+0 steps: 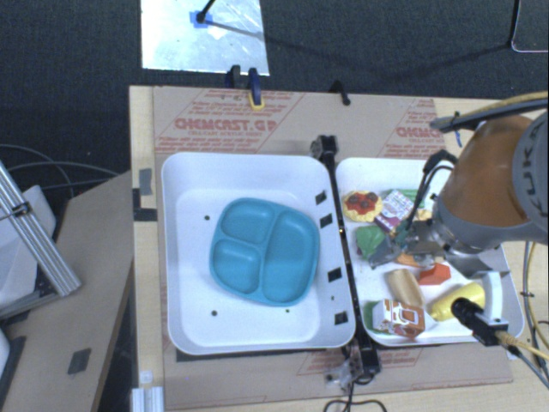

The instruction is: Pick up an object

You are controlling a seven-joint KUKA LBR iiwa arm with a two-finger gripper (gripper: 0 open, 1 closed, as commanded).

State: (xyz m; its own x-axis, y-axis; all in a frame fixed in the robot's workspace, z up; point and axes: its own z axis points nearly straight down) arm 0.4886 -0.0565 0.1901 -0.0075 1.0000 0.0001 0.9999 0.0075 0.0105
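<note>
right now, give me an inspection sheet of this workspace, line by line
surface: bench with printed brown board, two white bins side by side
left bin: holds a blue divided plate
right bin: toy food in a pile: pizza, green piece, bread roll, banana, orange piece, small carton, wrapped packet
clutter: clamps at the bench's far edge
hand: low over the right bin's pile; grip state cannot be judged
cables: one at the arm's wrist, more on the floor at left
surroundings: dark carpet, shiny sheet beyond the bench, metal frame at left
</note>
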